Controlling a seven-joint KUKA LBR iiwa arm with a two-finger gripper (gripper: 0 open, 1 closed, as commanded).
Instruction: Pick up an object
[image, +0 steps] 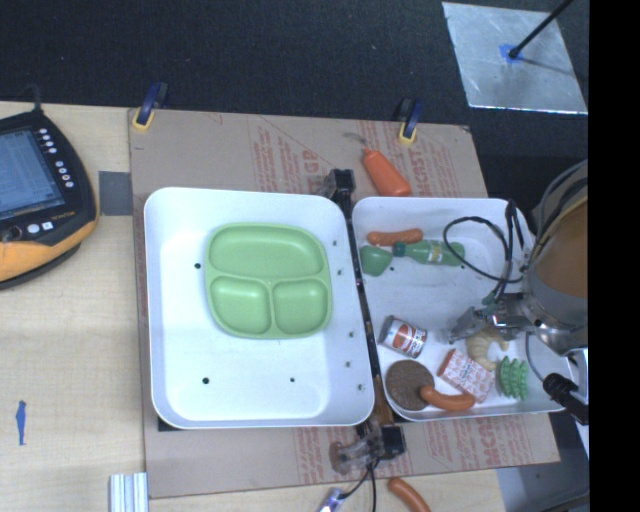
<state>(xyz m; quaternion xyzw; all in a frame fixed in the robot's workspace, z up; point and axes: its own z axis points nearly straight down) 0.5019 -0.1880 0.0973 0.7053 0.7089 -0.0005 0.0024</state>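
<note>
One gripper (478, 322) low in right bin (430, 210); finger state: cannot tell. Nearest item: pale lump (484, 347) just below; small can (404, 337) left.

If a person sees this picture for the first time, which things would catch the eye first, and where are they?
Probably the green divided plate, lying alone in the middle of the left bin. Next, the right bin, crowded with small things: a red can, a green bottle and a sausage on a brown disc. The end effector hangs low over that clutter, reaching in from the right.
</note>
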